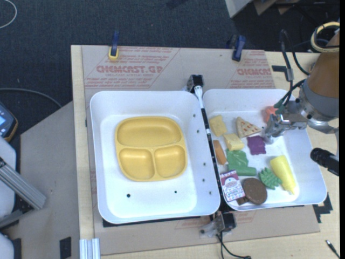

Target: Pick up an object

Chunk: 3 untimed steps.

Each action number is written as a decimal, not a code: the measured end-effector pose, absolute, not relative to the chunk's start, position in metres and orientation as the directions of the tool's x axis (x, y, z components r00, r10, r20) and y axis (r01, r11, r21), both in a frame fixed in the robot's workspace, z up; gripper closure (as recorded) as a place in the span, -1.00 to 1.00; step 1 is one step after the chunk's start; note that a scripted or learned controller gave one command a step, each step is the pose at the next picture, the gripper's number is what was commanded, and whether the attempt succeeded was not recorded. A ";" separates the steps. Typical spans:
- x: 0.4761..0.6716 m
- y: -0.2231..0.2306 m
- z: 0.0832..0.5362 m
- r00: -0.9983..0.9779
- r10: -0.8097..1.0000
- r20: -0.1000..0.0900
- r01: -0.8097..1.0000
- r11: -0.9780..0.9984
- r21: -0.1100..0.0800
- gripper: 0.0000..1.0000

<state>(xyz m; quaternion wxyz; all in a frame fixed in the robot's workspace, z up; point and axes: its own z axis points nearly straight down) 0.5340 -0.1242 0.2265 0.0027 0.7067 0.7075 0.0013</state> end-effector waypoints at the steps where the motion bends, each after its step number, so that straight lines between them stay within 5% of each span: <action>1: 0.574 -0.077 0.221 -0.006 1.000 0.000 1.000 0.006 0.005 1.00; 2: 0.607 -0.029 0.233 -0.007 1.000 0.001 1.000 0.007 0.006 1.00; 3: 0.621 -0.009 0.234 -0.003 1.000 0.000 1.000 0.003 0.005 1.00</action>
